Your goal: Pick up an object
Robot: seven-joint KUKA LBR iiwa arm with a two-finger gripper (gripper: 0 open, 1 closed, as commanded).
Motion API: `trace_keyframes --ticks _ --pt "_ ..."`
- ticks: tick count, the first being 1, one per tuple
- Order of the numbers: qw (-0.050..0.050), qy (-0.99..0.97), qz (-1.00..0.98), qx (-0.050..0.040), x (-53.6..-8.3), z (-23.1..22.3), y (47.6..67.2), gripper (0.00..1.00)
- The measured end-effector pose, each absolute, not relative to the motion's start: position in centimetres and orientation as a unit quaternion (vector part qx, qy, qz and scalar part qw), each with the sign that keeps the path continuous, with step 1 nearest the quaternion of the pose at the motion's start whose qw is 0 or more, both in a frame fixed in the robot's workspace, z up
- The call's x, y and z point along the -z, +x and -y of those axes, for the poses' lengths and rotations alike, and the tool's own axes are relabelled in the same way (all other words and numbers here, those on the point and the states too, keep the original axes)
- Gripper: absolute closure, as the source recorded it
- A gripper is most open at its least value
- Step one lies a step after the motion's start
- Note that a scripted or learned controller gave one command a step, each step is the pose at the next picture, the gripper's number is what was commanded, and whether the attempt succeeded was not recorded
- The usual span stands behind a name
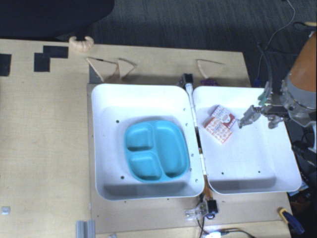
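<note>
At the near edge of the pale wooden surface (44, 148), a small clamp with wires (205, 209) sits just below the seam between the two white bins, and a small grey bracket (85, 228) stands at the bottom edge to the left. A yellow-and-blue tool tip (289, 218) pokes in at the lower right corner.

The left bin (106, 133) holds a blue compartment tray (156, 150), lying flat in the middle of the bin with three sections facing up. The right bin (252, 167) lies touching the left one along a shared edge. In its upper left part rests a small red-and-white packet (220, 124), tilted, apart from the bin walls.

The hand (260, 117) hangs over the upper right part of the right bin, to the right of the packet and clear of it. One finger (246, 117) slants toward the packet and the other (274, 123) points down nearer the arm; they stand spread apart with nothing between them. The orange band of the arm (303, 71) shows at the right edge.

Farther back, three folded cardboard flaps (119, 66) rise behind the bins, and a black clip (186, 79) sits at the top of the seam. On the far left of the surface are dark rectangular cut-outs (49, 57), and a small tan ring-shaped object (80, 43) lies at the back edge. Beyond the surface lies dark grey carpet (198, 14), with a black rounded shape (49, 4) at upper left and a thin cable (287, 19) trailing at upper right.
</note>
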State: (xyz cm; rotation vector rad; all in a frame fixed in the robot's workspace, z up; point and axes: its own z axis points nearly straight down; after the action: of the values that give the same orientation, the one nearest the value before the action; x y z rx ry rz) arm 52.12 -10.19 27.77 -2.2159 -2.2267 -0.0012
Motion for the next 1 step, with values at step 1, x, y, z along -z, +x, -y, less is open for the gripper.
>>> trace_keyframes --ticks 1 --pt "0.000 -0.707 0.708 -0.0001 -15.47 14.48 55.00 0.00"
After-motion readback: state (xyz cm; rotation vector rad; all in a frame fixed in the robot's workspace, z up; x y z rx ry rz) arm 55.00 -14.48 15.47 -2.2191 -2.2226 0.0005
